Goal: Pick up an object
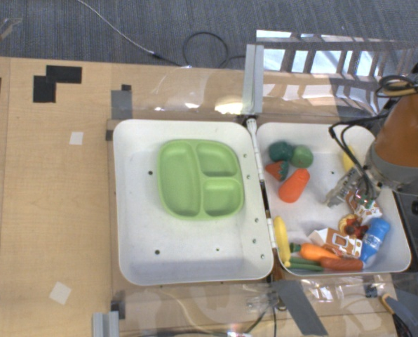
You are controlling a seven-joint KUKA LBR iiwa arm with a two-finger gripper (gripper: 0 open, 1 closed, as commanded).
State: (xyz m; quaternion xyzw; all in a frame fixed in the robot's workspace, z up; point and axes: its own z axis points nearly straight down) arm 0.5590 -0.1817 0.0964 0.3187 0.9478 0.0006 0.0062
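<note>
While my arm reaches into the right bin (404, 262) from its far side, my end effector (344, 190) hangs low over a bare patch of the floor, and I cannot tell from this slant how it is set; nothing shows caught in it. I judge it sits here because the open floor gives room to come down without knocking the toys around it.

Any toy would serve as the object to pick. Just beside the end effector, toward my wrist, lies a small patterned box (365, 203). Below that are a blue bottle (374, 237) and a red-and-white carton (341, 242), packed close together. Further down, along the bin's near wall, a carrot (320, 252) lies among green and red pieces, too crowded for an easy grip. Away from my wrist, toward the divider, an orange-red vegetable (293, 185) lies alone with clear floor around it, and past it sit two green lumps (290, 152). That lone vegetable looks the easiest choice to me.

Beyond the divider, the left bin (135, 258) holds a green plate (199, 178), well apart from me. Both bins rest on the tabletop (48, 209).
</note>
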